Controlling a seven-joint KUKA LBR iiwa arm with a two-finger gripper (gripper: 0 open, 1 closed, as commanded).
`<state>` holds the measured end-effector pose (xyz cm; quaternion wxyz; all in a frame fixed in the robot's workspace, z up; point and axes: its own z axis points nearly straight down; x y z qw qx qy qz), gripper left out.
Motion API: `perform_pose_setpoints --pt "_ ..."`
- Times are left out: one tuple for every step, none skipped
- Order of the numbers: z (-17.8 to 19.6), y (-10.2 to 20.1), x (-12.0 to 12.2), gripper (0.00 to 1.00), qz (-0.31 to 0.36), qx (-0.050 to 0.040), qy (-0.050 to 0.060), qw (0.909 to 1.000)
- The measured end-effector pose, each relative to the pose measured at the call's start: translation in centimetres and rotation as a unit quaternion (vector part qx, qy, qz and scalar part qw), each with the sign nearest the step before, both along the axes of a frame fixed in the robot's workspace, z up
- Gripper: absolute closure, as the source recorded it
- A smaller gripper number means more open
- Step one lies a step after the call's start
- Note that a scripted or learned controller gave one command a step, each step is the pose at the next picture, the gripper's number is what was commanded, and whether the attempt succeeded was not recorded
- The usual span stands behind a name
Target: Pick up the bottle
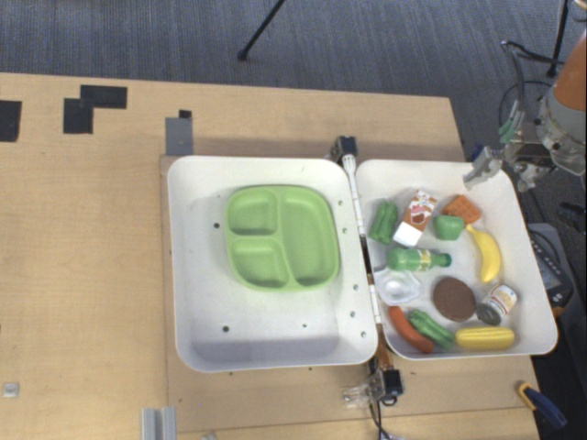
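Green bottle (418, 260) (yellow label) lies on side; right bin, mid-left.

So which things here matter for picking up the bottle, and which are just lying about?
For the job:
green bottle, on its side in the right bin
gripper, by that bin's far right corner

Lying about:
green divided plate in the left bin
banana
brown disc
small can

green tray (280, 237) in left bin (197, 337), banana (488, 253)

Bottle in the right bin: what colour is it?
Green with a yellow label, bottle, camera view.
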<state>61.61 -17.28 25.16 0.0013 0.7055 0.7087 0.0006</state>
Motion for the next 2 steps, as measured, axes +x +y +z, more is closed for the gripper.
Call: perform_pose_setpoints --pt "-13.4 6.3 -1.6 0.0 -0.038 0.0014 0.003 0.9993" --pt "-16.6 8.8 -2.1 0.0 -0.084 0.0009 0.0 0.9965"
